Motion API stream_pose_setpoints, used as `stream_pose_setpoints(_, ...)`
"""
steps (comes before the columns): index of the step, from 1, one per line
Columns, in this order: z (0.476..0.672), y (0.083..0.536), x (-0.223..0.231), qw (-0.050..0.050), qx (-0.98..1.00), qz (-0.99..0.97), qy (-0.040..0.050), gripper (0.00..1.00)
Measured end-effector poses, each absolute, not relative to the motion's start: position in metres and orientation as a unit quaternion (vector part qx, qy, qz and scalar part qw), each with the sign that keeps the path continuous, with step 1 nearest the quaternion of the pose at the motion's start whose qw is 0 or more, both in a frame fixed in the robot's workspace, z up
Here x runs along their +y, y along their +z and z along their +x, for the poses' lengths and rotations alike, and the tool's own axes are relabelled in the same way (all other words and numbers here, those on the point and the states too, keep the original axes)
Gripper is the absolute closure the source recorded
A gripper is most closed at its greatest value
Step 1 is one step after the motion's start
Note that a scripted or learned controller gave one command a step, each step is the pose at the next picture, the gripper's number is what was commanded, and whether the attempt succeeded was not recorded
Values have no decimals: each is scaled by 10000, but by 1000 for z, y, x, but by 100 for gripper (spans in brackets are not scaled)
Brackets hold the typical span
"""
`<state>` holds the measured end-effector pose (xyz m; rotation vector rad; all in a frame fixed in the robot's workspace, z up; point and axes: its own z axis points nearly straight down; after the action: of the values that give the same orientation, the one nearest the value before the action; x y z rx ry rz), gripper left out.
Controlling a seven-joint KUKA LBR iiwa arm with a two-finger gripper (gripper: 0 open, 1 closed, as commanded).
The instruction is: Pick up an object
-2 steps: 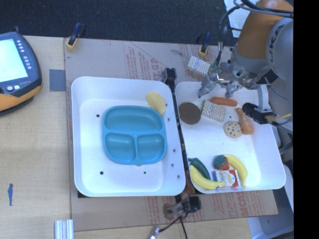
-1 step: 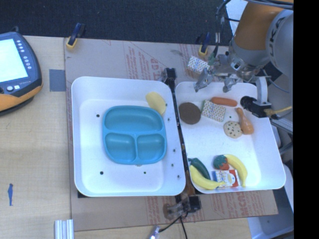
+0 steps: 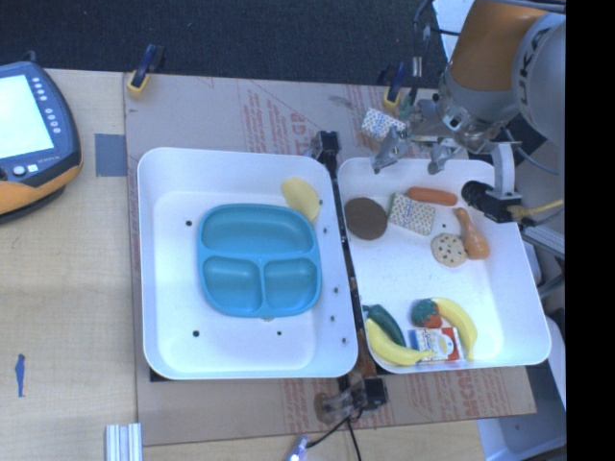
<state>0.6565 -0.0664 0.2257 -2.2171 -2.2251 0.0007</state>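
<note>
Two fingers spread apart on the gripper (image 3: 413,152), nothing between them, hanging over the right bin's (image 3: 500,358) far rim. Sausage (image 3: 432,197) lies just inside that rim, so a drop could clip the wall.

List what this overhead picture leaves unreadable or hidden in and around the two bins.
- Claw: small and blurred against the right bin rim; open or shut, cannot tell.
- Arm: cut off by the top edge.
- Small carton: print too small to read, partly covered by the two bananas.
- Green vegetable: lower end hidden behind a banana.
- Tablet: cut by the left edge.
</note>
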Motion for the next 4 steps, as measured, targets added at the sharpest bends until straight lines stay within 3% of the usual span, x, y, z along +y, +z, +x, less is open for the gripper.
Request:
stream_pose_setpoints(1,656,234,-126,2,-7077,-7065,6,0)
stream_pose_setpoints(2,631,127,-138,17,-7088,-7054,25,0)
stream_pose_setpoints(3,657,99,-154,6,-7092,-7050,10,0)
stream_pose_setpoints(4,657,140,-183,5,-7080,-7062,6,0)
